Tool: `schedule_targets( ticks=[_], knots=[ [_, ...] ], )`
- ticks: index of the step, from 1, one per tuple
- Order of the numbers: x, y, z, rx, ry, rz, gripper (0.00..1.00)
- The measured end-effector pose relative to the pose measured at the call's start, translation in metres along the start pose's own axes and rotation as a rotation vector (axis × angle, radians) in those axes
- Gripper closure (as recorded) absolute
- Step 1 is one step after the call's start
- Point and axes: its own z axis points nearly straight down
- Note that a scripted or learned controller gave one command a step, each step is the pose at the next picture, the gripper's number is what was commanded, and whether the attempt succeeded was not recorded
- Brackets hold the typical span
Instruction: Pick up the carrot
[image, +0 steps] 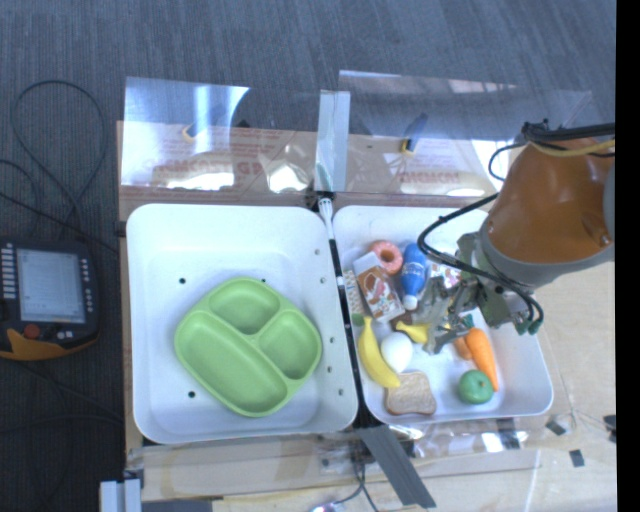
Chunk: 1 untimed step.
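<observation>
In the right bin (540, 395), the carrot (482, 352) is seen lying lengthwise far-to-near, tip pointing near, beside the green apple (476, 387). The jaws' state at the gripper (447, 325) cannot be told.

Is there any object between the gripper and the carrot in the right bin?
Nothing visible does. The gripper hangs in the right bin just left of the carrot, with no item between them. The green apple lies below the carrot and the white egg to the gripper's left, both off that path.
</observation>
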Motion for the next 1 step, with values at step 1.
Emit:
schedule_targets(
  ticks=[1],
  knots=[
    [-0.0012,-0.0001,-0.0092,0.002,-0.002,0.0,1.0]
  ],
)
